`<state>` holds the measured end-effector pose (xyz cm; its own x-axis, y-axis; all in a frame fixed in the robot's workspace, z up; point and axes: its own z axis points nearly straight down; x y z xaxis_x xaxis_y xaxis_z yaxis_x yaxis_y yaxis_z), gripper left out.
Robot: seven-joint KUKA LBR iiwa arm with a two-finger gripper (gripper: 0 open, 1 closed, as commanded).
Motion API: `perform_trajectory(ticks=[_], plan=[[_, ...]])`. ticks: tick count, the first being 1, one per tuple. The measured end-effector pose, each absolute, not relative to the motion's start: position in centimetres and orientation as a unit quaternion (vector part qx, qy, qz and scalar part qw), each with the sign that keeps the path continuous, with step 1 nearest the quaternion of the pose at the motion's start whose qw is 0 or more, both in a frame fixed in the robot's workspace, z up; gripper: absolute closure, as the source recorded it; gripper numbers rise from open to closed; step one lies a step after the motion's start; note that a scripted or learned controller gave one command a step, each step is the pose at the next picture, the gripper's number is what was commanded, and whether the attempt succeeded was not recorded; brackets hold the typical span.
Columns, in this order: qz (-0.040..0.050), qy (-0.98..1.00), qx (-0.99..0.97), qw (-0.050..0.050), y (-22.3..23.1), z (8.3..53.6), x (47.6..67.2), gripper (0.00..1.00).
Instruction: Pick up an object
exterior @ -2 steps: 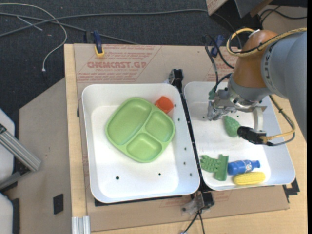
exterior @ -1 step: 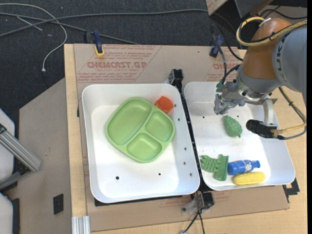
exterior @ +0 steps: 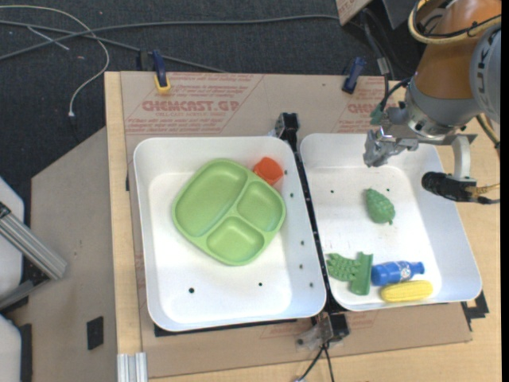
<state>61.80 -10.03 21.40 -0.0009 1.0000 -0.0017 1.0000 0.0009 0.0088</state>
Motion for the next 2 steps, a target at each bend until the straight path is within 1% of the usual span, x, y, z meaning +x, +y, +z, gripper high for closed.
perform_trajectory(ticks=[1, 2], plan=[[0.0008, 0.707, 0.707, 0.001, -10.0, 21.4, 61.9, 1.00], [0.0002, 0.709, 0.705, -0.002, -5.3, 21.0, 61.4, 1.00]])
